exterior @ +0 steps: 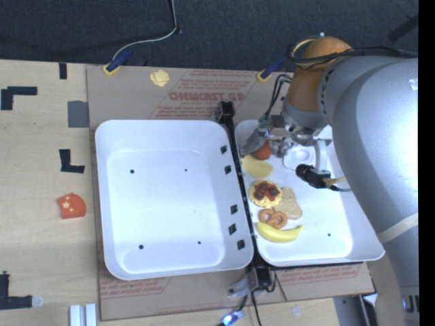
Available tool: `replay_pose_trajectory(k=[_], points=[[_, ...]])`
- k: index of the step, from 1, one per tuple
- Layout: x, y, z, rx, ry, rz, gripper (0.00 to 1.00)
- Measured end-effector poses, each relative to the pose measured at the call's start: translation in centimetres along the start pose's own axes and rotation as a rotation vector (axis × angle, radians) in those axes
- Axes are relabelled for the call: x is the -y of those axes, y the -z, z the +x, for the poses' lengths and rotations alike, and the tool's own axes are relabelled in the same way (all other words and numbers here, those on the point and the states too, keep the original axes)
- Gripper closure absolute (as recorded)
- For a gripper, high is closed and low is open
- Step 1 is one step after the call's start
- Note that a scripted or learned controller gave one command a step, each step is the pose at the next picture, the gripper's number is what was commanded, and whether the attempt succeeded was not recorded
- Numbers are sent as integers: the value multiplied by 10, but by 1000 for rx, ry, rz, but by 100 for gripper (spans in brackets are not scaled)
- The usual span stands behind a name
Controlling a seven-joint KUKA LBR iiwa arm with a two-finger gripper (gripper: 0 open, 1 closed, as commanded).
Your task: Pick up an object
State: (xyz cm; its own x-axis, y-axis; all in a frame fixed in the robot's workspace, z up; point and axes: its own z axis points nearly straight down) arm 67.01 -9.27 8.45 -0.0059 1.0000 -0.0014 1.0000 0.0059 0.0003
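Tool [259,140] sits just above the red toy [262,152].

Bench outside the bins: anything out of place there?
Yes. A red strawberry-like toy lies on the bench left of the left bin, and a small yellow piece sits on the cardboard behind it. The other food toys, like the banana, lie in the right bin.

The gripper [262,141] hangs over the right bin [340,240], near its left wall. Just under its tip lies a tomato [262,152], with a chip [257,167], pizza [266,193], pretzel [273,217] and banana [277,233] lined nearer the camera. The left bin [163,195] sits left of it.
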Motion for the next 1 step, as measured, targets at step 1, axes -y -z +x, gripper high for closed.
replay_pose_trajectory(k=[1], points=[[2, 0, -1, 0, -4, 1, 0]])
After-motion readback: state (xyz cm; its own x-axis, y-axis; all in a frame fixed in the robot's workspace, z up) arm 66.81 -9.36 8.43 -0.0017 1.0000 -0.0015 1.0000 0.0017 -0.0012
